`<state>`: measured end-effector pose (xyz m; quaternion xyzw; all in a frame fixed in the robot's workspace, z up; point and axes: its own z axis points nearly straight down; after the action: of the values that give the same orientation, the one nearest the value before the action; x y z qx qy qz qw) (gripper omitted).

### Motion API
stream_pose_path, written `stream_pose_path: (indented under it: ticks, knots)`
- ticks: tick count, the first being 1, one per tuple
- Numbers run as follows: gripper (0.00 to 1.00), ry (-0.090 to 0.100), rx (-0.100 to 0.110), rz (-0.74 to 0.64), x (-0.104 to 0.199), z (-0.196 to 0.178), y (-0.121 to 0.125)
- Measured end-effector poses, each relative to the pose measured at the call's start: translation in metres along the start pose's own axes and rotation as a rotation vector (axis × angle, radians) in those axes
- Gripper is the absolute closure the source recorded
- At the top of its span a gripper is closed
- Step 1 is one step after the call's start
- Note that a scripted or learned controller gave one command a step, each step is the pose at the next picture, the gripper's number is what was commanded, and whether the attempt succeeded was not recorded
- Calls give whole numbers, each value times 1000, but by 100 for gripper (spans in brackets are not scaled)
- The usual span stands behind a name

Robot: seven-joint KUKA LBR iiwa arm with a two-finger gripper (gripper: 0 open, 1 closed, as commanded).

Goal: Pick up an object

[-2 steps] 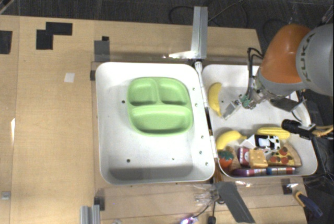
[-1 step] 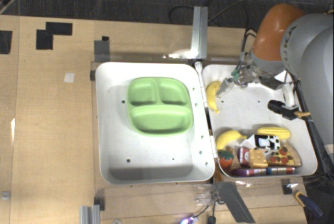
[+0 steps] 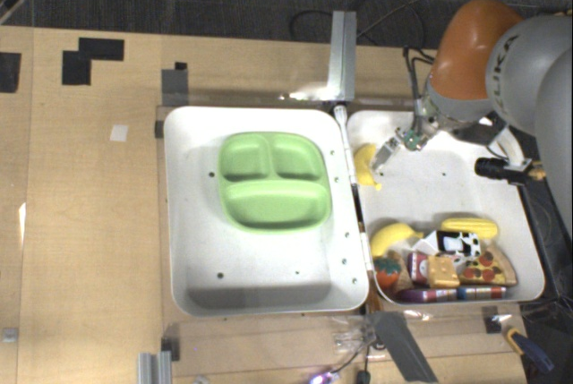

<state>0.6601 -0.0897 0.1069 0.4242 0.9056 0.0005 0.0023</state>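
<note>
From the fixed camera above the bench, the arm (image 3: 515, 60) comes in from the right, its orange band above the wrist sitting over the far right corner of the right bin (image 3: 448, 185). The gripper (image 3: 387, 155) hangs low over the far left part of that bin, just beside a yellow banana-like piece (image 3: 365, 166) that lies against the bin's left wall. Nothing can be seen between its tips, and the view is too small and blurred to tell how wide the pincer stands or whether it touches the yellow piece.

Counting what the bench carries: two white bins side by side. The left bin (image 3: 192, 266) holds one thing, a green divided tray (image 3: 273, 180) with three compartments, lying towards the far half of the bin's floor.

The right bin holds the yellow piece at its left wall and, well apart from it, a heap of small objects (image 3: 443, 264) packed along the near edge. In that heap one yellow lemon-like lump (image 3: 392, 238) lies at the left end, one yellow bar-shaped piece (image 3: 469, 227) lies along the far side of the heap, and one black-and-white patterned item (image 3: 457, 243) lies just beside it. The rest are reddish and brown things pressed together, too jumbled to count singly.
</note>
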Motion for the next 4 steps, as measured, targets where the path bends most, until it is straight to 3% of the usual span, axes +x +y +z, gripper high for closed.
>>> stream_pose_path:
  ticks: [1, 2, 3, 4]
  knots:
    - [0, -5, -5, 171, 5, 18, -16]
    - [0, 2, 0, 105, 9, -77, 17]
    - [0, 1, 3, 88, -4, -1, 8]
    - [0, 2, 0, 36, 19, -77, 29]
